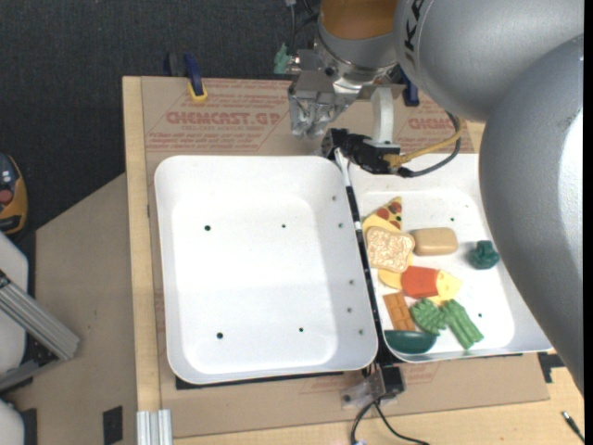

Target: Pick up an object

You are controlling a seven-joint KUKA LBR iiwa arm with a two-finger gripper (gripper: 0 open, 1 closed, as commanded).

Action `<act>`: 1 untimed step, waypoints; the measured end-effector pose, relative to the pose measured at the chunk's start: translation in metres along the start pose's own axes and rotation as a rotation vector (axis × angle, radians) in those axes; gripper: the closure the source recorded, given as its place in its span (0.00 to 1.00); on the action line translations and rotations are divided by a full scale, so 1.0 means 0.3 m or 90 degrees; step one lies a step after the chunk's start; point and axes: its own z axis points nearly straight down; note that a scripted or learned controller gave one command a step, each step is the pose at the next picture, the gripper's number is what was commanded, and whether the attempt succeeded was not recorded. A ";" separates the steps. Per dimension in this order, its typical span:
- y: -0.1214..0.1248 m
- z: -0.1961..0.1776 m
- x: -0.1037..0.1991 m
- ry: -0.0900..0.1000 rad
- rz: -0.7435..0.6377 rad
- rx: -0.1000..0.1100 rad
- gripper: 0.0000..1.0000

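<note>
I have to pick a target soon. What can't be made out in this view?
- End effector: small and blurred above the left bin's far rim; its finger state is unreadable.
- Right bin: the arm covers its far right corner and right side.
- Toys: piled against each other, so the cracker and the yellow piece are partly covered.
- Teal bowl: partly over the bin's near rim; its seating is unclear.

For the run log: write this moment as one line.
claw: above bench beyond bins, holding nothing | toy food: piled in right bin | bread slice: untouched | pick: not started
</note>
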 end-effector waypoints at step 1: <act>-0.138 0.084 0.038 0.000 0.000 0.002 1.00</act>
